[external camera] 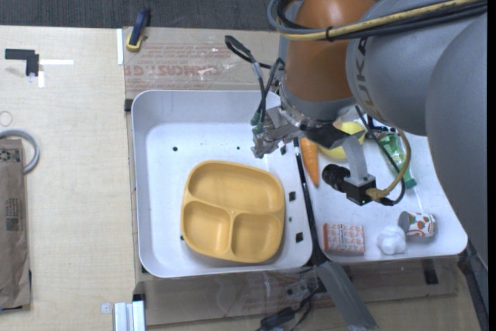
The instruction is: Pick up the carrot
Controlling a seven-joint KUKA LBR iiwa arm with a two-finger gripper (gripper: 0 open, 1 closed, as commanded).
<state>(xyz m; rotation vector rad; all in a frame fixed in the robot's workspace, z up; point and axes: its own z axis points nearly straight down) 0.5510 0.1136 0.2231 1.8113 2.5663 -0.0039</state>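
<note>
The carrot point(310, 160) is orange, slim and tapered — its narrow tip points toward the near edge of the view. It lies in the right bin point(449, 240), just beside the wall shared with the left bin point(155, 167); its upper end is hidden under the arm.

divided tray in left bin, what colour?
Yellow-orange; the tray shows plainly in the camera view.

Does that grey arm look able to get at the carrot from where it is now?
Probably yes. The carrot lies in the right bin by the divider, with nothing on top of it, and the gripper hangs just beside it, over the left bin's edge.
</note>
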